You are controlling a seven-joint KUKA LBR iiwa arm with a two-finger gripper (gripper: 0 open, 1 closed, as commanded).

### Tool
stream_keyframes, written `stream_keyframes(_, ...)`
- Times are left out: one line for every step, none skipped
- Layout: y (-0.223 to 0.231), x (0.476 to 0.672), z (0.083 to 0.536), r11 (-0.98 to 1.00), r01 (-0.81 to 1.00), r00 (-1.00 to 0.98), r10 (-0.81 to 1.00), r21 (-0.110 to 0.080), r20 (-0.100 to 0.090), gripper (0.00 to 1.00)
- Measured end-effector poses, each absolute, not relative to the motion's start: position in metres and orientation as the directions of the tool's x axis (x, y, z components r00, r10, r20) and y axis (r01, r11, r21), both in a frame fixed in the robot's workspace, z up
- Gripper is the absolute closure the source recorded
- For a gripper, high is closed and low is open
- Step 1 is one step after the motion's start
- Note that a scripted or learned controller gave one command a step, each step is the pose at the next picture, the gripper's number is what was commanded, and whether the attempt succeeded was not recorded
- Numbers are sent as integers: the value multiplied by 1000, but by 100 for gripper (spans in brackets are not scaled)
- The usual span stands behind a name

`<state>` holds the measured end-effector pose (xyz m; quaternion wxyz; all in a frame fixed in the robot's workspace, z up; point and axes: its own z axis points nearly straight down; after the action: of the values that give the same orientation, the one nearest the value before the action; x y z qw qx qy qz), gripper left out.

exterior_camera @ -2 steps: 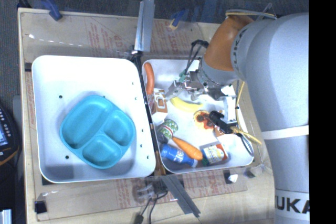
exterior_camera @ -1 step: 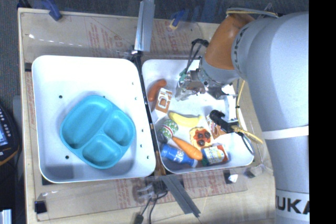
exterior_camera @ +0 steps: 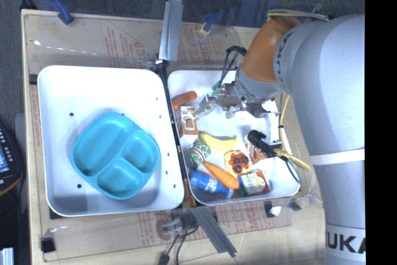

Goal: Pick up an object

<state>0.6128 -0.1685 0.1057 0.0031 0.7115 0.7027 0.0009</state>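
Two bins; the end effector hovers just right of a hot dog, grip state unclear.

right bin crowded, blue tray fills left

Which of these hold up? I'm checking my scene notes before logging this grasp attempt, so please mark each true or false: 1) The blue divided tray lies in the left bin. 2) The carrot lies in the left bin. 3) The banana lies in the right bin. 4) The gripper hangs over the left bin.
1) True: the blue divided tray lies in the left bin.
2) False: the carrot lies in the right bin, near its front.
3) True: the banana lies in the right bin, just behind the carrot.
4) False: the gripper is over the back of the right bin.
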Motion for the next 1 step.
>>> stream_keyframes(-182,513,89,-195,981,195,981,-8,1,0)
